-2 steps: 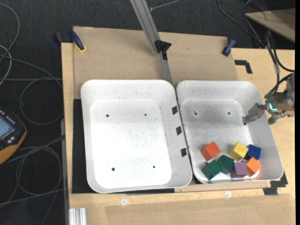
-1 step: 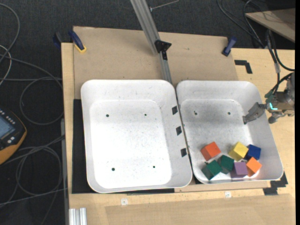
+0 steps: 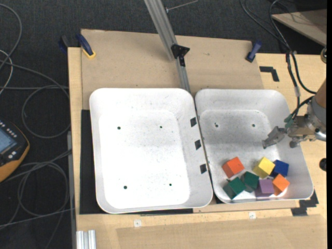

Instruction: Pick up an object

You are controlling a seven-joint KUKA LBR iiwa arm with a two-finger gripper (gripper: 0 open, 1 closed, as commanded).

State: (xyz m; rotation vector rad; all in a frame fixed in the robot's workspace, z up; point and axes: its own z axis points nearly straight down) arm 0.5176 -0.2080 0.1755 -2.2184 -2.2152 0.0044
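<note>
Several small coloured blocks lie bunched at the near end of the right bin (image 3: 228,113): an orange block (image 3: 233,166), a yellow block (image 3: 265,166), a blue block (image 3: 280,167), a second orange block (image 3: 280,182), a purple block (image 3: 265,186) and two green blocks (image 3: 251,180). My gripper (image 3: 280,142) reaches in from the right edge and hangs over the right side of that bin, just beyond the yellow and blue blocks. Its fingers are spread open with nothing between them.
The left bin (image 3: 104,108) sits beside the right one on the wooden bench. A slanted metal pole (image 3: 161,19) rises from the gap between the bins. Blue clamps (image 3: 86,46) hold the far board corners. Cables and a yellow device (image 3: 10,147) lie on the floor at left.
</note>
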